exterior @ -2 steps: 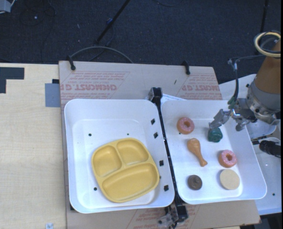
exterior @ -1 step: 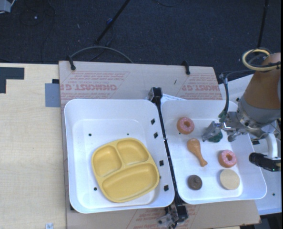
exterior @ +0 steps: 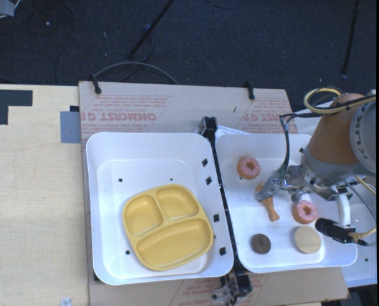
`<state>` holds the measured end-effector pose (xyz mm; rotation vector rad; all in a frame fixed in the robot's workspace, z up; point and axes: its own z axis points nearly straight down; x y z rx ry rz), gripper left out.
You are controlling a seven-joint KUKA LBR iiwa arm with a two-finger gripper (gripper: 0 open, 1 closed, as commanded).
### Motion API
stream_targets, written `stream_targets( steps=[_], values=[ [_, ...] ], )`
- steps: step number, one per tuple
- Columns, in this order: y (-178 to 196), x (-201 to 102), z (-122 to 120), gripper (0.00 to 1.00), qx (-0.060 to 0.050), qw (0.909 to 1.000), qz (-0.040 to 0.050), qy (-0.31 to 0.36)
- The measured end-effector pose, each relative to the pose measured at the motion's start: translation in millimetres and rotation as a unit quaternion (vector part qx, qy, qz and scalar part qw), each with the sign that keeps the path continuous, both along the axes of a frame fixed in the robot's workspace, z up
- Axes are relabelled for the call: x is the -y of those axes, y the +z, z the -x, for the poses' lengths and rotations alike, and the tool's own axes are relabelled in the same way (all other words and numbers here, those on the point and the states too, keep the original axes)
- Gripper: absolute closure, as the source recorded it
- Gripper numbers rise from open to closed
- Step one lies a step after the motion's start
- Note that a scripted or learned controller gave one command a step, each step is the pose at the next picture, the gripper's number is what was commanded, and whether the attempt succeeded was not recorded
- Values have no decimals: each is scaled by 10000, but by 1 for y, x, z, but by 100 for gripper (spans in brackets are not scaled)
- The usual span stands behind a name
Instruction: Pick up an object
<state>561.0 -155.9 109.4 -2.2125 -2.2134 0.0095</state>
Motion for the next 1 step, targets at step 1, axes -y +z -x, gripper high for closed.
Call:
stream_targets(
  steps=[1],
  values=[
    [-25,-1,0,0,29,10000,10,-5]
  ],
)
